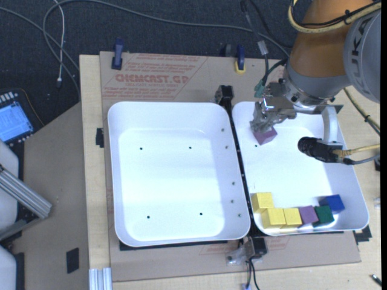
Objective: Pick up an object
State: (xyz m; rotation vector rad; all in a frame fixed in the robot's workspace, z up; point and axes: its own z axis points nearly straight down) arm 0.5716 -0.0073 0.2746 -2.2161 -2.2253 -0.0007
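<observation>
My gripper (pixel 263 124) hangs over the far left part of the right bin (pixel 357 192). A mauve block (pixel 265 135) sits tilted between its fingertips, and the gripper is shut on it. Along the near edge of that bin lies a row of blocks: a yellow block (pixel 262 200), two more yellow blocks (pixel 283 217), a purple block (pixel 308 213), a green block (pixel 325 215) and a blue block (pixel 332 203).
The left bin (pixel 121 180) lies beside the right one, their rims meeting at a black divider (pixel 237 156). A black fitting with cables (pixel 315 148) sticks out under the arm over the right bin. Clamps (pixel 118 54) hold the board at the back.
</observation>
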